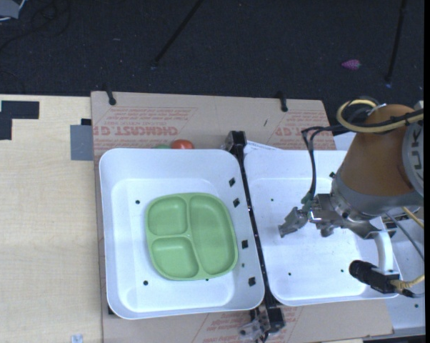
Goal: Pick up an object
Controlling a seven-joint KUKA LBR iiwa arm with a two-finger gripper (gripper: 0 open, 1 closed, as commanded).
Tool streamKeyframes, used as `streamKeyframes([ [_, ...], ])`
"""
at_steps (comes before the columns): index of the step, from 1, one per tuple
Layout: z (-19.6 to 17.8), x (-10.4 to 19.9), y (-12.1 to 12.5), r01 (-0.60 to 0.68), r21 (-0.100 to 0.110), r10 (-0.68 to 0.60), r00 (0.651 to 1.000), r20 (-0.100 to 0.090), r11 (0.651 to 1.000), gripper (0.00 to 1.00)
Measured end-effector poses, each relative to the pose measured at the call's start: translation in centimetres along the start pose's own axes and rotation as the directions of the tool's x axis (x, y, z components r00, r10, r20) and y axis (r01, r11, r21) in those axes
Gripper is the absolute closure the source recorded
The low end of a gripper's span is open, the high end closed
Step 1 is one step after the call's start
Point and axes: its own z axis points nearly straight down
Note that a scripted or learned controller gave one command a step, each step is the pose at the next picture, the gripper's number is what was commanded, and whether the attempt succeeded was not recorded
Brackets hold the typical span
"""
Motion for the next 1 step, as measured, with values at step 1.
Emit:
streamKeyframes([
  [1,4.87,-0.21,-0.93,-0.001,-0.001,0.001,1.000,0.000,1.000,0.00],
])
